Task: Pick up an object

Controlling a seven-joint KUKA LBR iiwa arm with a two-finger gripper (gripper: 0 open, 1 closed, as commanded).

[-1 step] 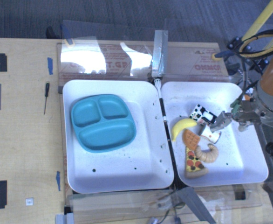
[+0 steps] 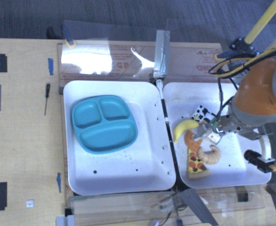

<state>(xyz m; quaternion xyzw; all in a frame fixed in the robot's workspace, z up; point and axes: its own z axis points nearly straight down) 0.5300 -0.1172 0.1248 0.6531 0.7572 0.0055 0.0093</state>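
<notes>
In the right bin [image 2: 232, 173] lie a yellow banana [image 2: 182, 127], a black-and-white checkered piece [image 2: 200, 112], an orange shrimp-like toy [image 2: 191, 140], a tan curled shrimp [image 2: 210, 154] and a pizza slice [image 2: 196, 165]. My gripper [image 2: 207, 128] reaches in from the right and hangs low over this cluster, just right of the banana and above the orange toy. Nothing is visibly held between its fingers.
The left bin [image 2: 147, 164] holds a blue divided plate [image 2: 104, 122]. A clear plastic wall [image 2: 128, 60] stands behind both bins. Cables and a yellow rod [image 2: 263, 20] hang at the upper right. A screwdriver [image 2: 46, 98] lies on the bench at left.
</notes>
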